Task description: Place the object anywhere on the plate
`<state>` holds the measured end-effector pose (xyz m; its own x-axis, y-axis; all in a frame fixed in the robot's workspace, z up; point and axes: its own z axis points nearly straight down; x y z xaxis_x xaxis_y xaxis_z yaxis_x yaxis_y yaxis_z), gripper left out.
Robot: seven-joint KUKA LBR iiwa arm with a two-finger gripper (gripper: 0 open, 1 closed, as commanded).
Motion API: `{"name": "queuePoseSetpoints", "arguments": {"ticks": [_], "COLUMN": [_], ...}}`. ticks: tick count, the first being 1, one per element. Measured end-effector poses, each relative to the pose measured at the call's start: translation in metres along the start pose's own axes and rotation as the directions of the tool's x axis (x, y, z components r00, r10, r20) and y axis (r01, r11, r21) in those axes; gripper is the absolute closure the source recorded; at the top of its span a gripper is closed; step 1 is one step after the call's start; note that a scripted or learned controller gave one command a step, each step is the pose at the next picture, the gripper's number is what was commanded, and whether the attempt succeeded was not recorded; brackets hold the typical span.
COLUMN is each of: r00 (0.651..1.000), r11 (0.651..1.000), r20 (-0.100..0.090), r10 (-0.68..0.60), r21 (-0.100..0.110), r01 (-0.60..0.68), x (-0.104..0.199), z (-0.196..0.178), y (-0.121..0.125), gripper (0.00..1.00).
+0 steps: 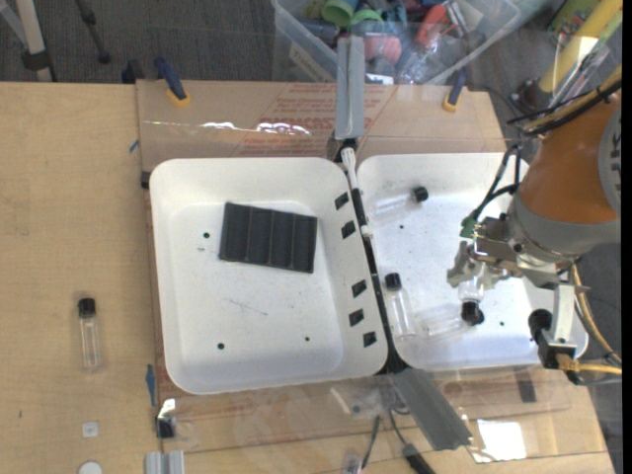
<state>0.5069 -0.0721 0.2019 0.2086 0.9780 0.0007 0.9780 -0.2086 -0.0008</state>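
Two shallow white plastic bins sit side by side on a pale wooden bench [59,186], meeting at a dark seam that runs down the middle. The left bin [178,363] holds a black ribbed rectangular plate [268,237], lying flat and slightly tilted, in the far half of the bin, nearer the seam than the bin's left wall.

The right bin [434,354] holds several clear plastic vials with black caps. One vial [397,299] lies close against the seam near the bin's middle. Another vial [403,200] lies near the far edge. A third vial [452,319] lies toward the near edge, just below the claw.

The grey arm with its orange band [578,171] reaches in from the right edge of the bench and hangs over the right bin. Its claw [476,276] points down at the right half of that bin, just above the third vial's black cap (whether the claw is spread or clenched cannot be told from this angle, nor whether it touches the vial).

On the bare bench near the left edge, well apart from both bins, lies one more clear vial with a black cap [89,332]. Beyond the far edge stands a clear plastic tub of colourful odds and ends [395,13].
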Motion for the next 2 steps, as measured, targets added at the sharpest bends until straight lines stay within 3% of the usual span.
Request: {"name": "queuePoseSetpoints", "arguments": {"ticks": [1, 2], "r00": [0.857, 0.760], "r11": [0.857, 0.760], "r20": [0.003, 0.004], "r10": [0.516, 0.649], "r21": [0.001, 0.000], "r01": [-0.516, -0.649], "x": [0.060, 0.160], "z": [-0.002, -0.013], "y": [-0.031, -0.063], "gripper": [1.00, 1.00]}}
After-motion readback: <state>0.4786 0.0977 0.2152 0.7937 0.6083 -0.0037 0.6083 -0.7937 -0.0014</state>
